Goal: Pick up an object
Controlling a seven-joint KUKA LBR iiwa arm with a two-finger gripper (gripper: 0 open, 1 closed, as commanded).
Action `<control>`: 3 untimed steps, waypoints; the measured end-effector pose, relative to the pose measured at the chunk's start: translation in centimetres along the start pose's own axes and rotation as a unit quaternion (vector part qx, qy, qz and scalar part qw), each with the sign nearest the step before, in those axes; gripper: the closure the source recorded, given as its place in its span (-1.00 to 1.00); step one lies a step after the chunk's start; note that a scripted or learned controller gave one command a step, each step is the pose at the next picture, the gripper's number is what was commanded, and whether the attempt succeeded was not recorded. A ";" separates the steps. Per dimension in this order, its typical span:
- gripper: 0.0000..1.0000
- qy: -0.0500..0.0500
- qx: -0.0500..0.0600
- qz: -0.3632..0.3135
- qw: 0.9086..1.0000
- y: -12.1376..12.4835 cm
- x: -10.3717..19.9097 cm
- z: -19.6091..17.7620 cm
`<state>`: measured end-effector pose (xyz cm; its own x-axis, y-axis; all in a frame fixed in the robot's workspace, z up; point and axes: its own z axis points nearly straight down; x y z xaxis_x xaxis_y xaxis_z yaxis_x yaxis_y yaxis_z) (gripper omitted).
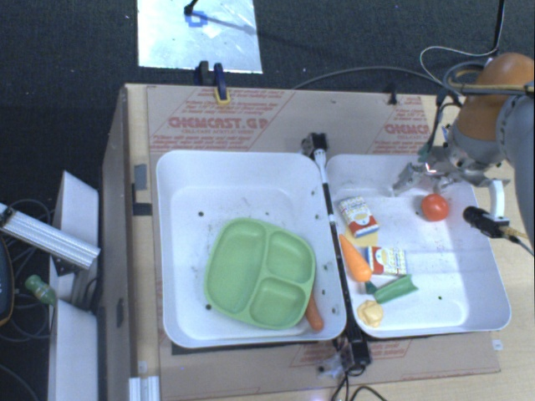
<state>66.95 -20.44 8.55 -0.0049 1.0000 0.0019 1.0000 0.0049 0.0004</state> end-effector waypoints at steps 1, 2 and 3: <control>-1.00 0.000 0.000 0.000 1.000 0.0 0.0 0.0; -1.00 0.000 0.000 0.000 1.000 0.0 0.0 0.0; 1.00 -0.002 -0.003 -0.001 1.000 0.2 -0.1 -1.2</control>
<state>67.10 -20.51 9.74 -0.0073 1.0000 -0.0015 0.9999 0.0073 0.0071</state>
